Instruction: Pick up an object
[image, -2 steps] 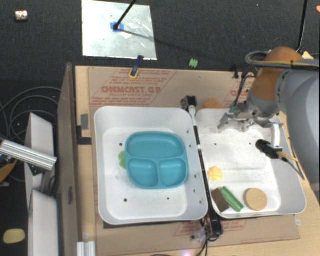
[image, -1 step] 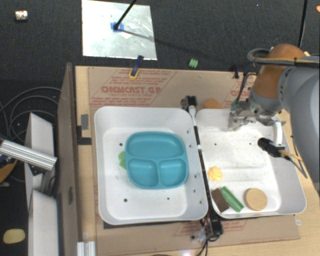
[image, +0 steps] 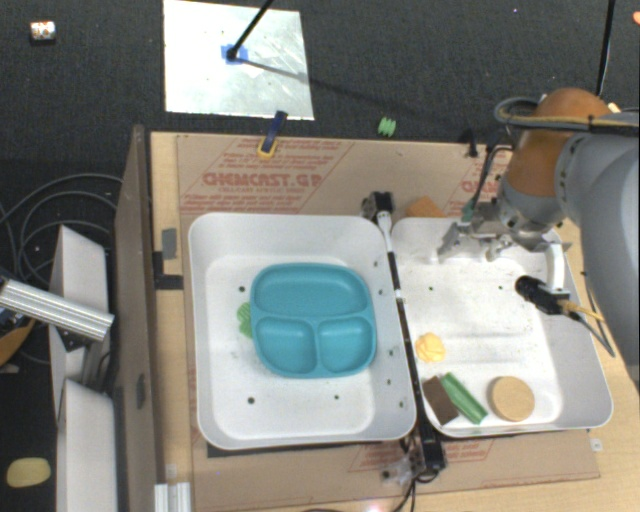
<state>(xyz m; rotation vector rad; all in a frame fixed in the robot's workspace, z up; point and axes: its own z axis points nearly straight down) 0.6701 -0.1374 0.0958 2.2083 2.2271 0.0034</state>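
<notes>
Camera view: tool (image: 478, 240), grip state unclear, high in right bin (image: 590, 400), well apart from yellow object (image: 430, 347).

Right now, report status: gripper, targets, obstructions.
Gripper over right bin far edge, nothing held. Yellow piece, green stick, tan disc at near edge, untouched. Blue divided tray in left bin.

left bin (image: 215, 300): white, a few dark specks
right bin (image: 480, 290): white, faint dark specks
divided tray (image: 312, 318): teal blue, plain
item under tray edge (image: 243, 318): green
small lump (image: 430, 347): yellow
block (image: 439, 398): dark brown
stick (image: 464, 397): green
disc (image: 512, 397): tan
bench (image: 260, 175): brown cardboard, red lettering
arm (image: 585, 170): grey, orange band
gripper (image: 488, 240): silver-grey metal
floor (image: 80, 90): black, speckled
sheet on floor (image: 237, 62): silvery grey
</notes>
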